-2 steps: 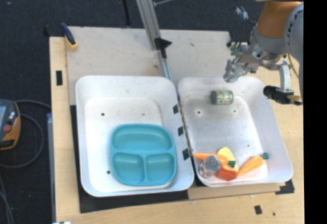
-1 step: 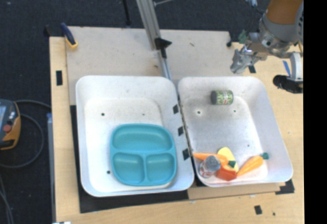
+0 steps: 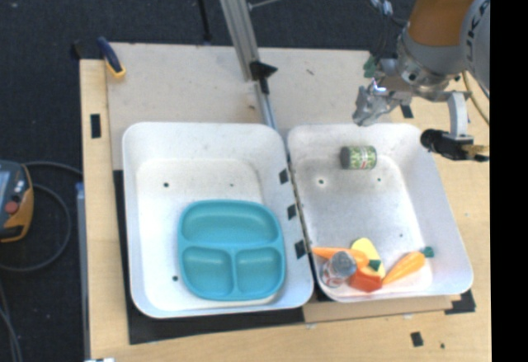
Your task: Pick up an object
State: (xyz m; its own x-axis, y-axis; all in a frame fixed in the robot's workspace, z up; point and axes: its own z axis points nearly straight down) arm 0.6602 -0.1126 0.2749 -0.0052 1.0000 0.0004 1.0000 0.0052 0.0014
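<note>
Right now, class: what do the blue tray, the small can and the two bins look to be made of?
Blue tray: probably moulded plastic, one even teal colour, smooth, with rounded compartments.
Small can: possibly metal under a green printed label; too small to be sure.
Two bins, left and right: likely white plastic, matt, with dark speckling and rounded rims.

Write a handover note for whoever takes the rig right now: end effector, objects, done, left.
End effector: above the back rim of the right bin, nothing between its fingers; open or shut unclear.
Objects: small green can lying alone near the right bin's back; carrot and a pile of toy food at its front edge. Blue divided tray in the left bin.
Done: nothing picked.
Left: descend, grasp, lift; the can looks the closest target.
</note>
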